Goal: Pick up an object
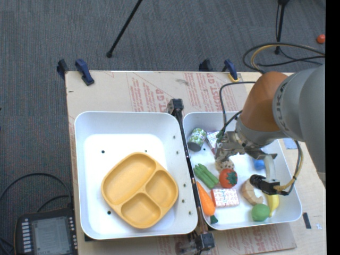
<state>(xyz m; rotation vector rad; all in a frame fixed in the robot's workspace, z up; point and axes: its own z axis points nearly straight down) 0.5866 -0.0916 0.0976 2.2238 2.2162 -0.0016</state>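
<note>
Pincer (226,152) low in the right bin (294,209), just above a beige lump (224,165) and red strawberry (228,177); open or closed, impossible to tell. Yellow divided plate (139,189) alone in the left bin (90,126) on the desk (133,89)

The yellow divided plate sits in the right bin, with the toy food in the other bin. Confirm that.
Not right. The camera view shows the yellow divided plate in the left bin. The toy food, such as the carrot and strawberry, lies in the right bin.
</note>
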